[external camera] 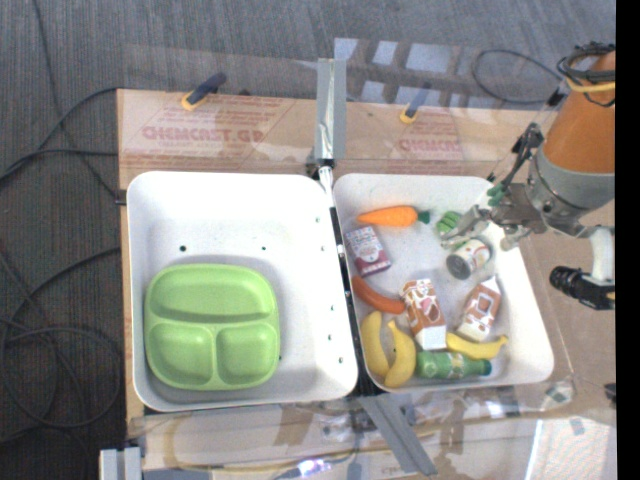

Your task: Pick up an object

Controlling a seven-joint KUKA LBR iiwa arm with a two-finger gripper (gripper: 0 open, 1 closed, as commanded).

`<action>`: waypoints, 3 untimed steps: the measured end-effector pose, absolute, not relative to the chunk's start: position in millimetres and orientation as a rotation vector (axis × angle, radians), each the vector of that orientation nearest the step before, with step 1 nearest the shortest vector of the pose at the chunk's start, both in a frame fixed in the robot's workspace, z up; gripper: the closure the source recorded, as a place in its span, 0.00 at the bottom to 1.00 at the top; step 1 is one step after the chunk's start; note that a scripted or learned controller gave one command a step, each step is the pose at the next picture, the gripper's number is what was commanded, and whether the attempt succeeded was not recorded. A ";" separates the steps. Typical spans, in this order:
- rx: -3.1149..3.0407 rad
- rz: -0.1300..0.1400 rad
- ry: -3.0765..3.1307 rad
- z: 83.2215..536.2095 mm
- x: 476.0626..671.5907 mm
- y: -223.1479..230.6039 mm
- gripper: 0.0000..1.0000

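While the gripper (478, 226) hangs over the right bin's (535, 353) far right corner, a can (468, 258) lies just below.
Finger spread cannot be told; the can's long axis is seen tilted.

We see two bins side by side on the surface (230, 133). The left bin (230, 193) holds a divided tray (212, 325) in its lower part. The right bin (530, 338) holds a carrot (388, 216) at its upper edge, a can (469, 259) right of centre, and bananas (387, 349) at the bottom.
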State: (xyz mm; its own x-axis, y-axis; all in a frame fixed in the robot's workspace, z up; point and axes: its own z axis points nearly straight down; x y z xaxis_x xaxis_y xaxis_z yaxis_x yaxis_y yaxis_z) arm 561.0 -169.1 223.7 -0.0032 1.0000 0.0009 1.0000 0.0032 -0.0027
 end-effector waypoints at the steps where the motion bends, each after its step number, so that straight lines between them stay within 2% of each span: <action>1: -2.164 -0.014 -2.279 96.6 606.7 -212.0 0.00; 2: -2.205 -0.017 -2.244 92.5 608.4 -208.9 0.00; 3: -2.209 -0.014 -2.249 99.9 608.5 -210.2 1.00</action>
